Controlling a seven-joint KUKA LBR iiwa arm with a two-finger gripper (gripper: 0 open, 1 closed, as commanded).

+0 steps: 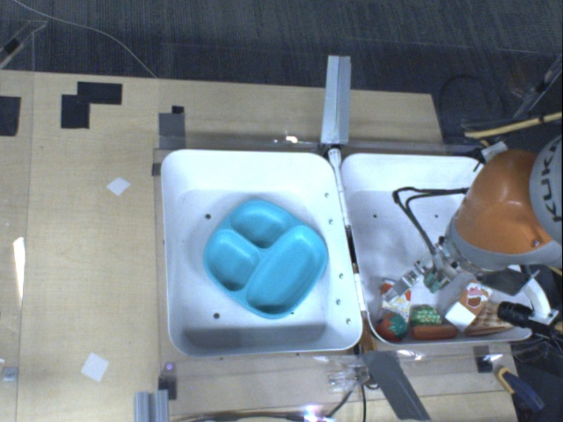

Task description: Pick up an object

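Observation:
A blue three-part plate [265, 257] lies in the left bin [185, 183]. In the right bin [378, 192], several small toy foods crowd the near edge: a red and green round piece [393, 325], a green knobbly piece [426, 316], a red sausage shape [434, 331], a white block [459, 313] and a brown and white piece [476, 296]. My gripper [422, 280] hangs low over this pile, just above the items, below the orange wrist band [501, 205]. Nothing is seen held between its fingers.
A black cable [413, 202] loops across the right bin's floor beside the arm. A metal post [336, 104] stands behind the divider between the bins. The wooden bench [79, 262] extends to the left.

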